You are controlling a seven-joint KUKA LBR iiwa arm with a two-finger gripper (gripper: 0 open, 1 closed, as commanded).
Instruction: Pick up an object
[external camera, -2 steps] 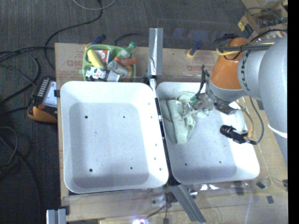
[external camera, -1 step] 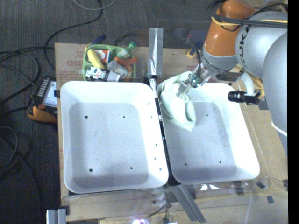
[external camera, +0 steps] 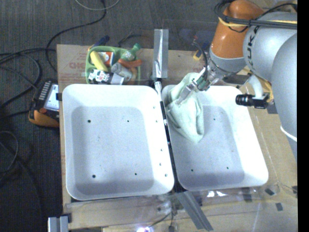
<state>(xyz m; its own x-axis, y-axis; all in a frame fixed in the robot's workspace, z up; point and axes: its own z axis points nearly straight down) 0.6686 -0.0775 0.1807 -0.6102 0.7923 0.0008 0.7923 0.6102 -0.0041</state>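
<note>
A pale green cloth (external camera: 187, 111) hangs bunched over the back left part of the right bin (external camera: 227, 153), its lower end drooping toward the bin floor near the divider. Its top corner is pinched between the fingers of my gripper (external camera: 199, 82), which is shut on it just above the bin's back rim. The grey arm with its orange band (external camera: 236, 23) comes down from the upper right.
The left bin (external camera: 113, 139) lies beside the right one. Behind it stands a green basket (external camera: 112, 65) of small items and an upright metal post (external camera: 160, 54). A black camera-like part (external camera: 250, 100) juts over the right bin's back right. Cables and an orange device (external camera: 41, 108) lie at left.
</note>
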